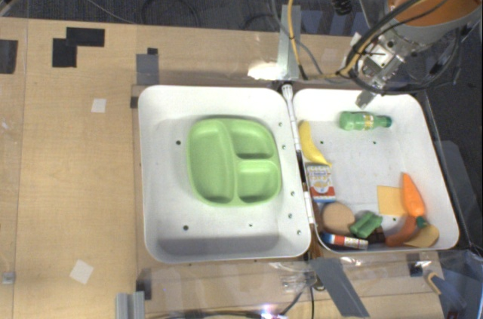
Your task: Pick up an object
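Green bottle (364, 121) lies on its side in the right bin (432, 130); gripper (367, 96) hovers just above it; grip state unclear.

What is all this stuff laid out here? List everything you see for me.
white bins: two, side by side on the bench
divided tray: one, light green, middle of the left bin
bottle: one, green, lying on its side near the back of the right bin
banana: one, yellow, along the right bin's left wall
small carton: one, white with red and blue print, below the banana
carrot: one, orange, right side of the right bin
yellow slice: one, pale yellow, beside the carrot
mixed small items: several, tan, green, brown and red, piled at the right bin's front edge
gripper: one, grey, above the bottle at the right bin's back edge
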